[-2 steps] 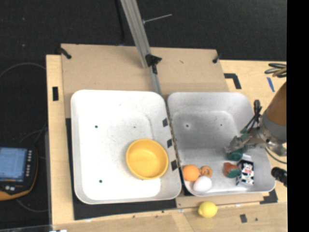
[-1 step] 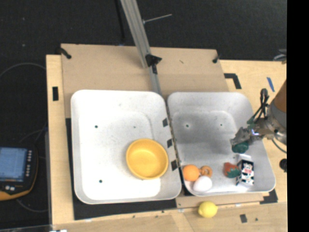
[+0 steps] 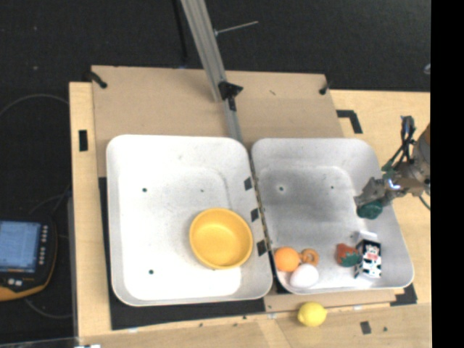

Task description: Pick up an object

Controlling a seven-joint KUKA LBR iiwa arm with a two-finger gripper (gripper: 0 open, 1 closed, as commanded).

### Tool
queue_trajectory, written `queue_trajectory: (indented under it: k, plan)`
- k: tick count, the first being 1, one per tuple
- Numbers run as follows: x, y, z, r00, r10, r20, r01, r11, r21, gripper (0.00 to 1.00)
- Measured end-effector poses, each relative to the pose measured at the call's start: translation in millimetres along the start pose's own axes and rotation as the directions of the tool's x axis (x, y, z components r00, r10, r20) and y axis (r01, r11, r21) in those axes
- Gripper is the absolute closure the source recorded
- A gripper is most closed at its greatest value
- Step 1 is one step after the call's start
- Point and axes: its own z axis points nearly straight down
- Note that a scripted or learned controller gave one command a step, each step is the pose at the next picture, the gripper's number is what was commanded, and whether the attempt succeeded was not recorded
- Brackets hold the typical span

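Observation:
My gripper (image 3: 375, 196) reaches in from the right over the right bin's (image 3: 312, 165) right side. A small teal object (image 3: 371, 209) sits right at its tip, and I cannot tell whether it is gripped or lying on the bin floor. Along the right bin's front lie an orange ball (image 3: 286, 258), a white egg (image 3: 304, 275), a small brown piece (image 3: 311, 255), a red-orange object (image 3: 346, 253) and a black-and-white toy (image 3: 370, 261). A yellow bowl (image 3: 221, 238) stands upright in the left bin (image 3: 159, 187).
A yellow lemon (image 3: 312, 314) lies on the bench just outside the right bin's front rim. A slanted metal pole (image 3: 206, 42) rises behind the bins. A handheld screen (image 3: 22, 256) rests at the far left, off the bench.

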Motion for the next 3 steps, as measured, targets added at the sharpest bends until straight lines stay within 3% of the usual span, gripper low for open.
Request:
queue_trajectory:
  k: [1, 3]
  plan:
    - [-0.9, 2.3, -54.2, 1.000, 0.000, 0.001, 0.000, 1.000, -0.001, 1.00]
    - [101.1, 13.7, -24.9, 1.000, -0.001, -0.001, 0.001, 1.000, 0.006, 1.00]
